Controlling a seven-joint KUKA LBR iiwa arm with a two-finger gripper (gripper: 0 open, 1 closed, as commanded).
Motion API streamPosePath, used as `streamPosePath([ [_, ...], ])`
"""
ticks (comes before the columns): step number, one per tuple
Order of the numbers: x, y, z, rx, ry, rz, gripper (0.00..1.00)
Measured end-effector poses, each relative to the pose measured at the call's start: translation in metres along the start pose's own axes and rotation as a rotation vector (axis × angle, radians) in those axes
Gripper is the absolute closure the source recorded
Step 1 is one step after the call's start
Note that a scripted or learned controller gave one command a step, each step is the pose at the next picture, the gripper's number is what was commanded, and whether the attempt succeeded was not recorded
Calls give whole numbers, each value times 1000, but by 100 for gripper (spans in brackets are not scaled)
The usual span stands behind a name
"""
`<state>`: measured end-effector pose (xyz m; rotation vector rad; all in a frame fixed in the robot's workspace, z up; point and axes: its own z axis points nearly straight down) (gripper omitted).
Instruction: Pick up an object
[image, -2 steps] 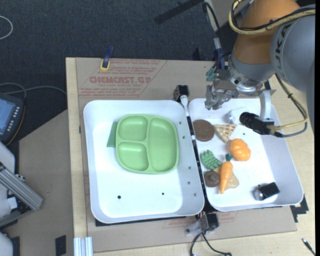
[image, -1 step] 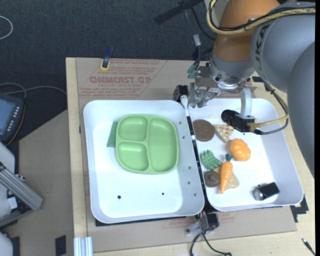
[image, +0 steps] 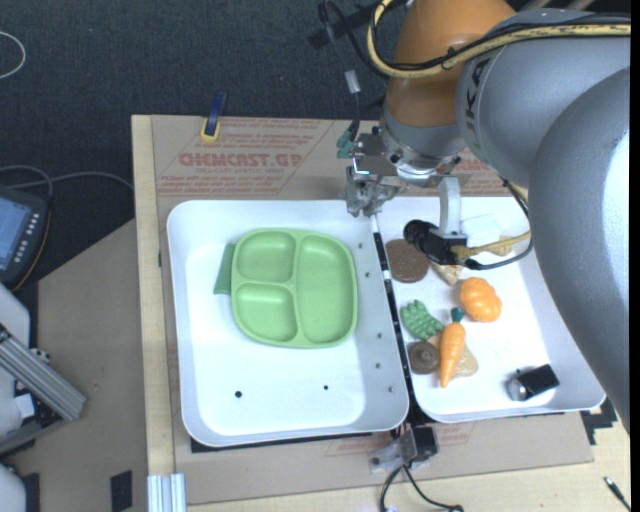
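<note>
My gripper (image: 362, 200) hangs over the back end of the divider between the two bins, with nothing seen in it. In the right bin (image: 560, 330) lie a brown round disc (image: 407, 264), an orange pumpkin-like toy (image: 479, 299), a carrot (image: 452, 352), a green ridged piece (image: 421, 320), a small brown piece (image: 424, 356) and a black block (image: 532, 381). All of these sit in front of and to the right of the gripper. A green divided plate (image: 295, 287) rests in the left bin (image: 200, 360).
A tan curved piece (image: 497, 243) and a white item (image: 482, 224) lie at the back of the right bin, under the arm. A dark green edge (image: 222, 272) pokes out from under the plate's left side. The arm's bulk covers the upper right.
</note>
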<state>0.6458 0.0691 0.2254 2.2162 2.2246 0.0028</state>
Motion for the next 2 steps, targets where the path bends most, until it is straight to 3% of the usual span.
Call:
streamPosePath([
  [1,21,7,9,0,0,1,100],
  [2,11,0,-2,3,0,4,100],
])
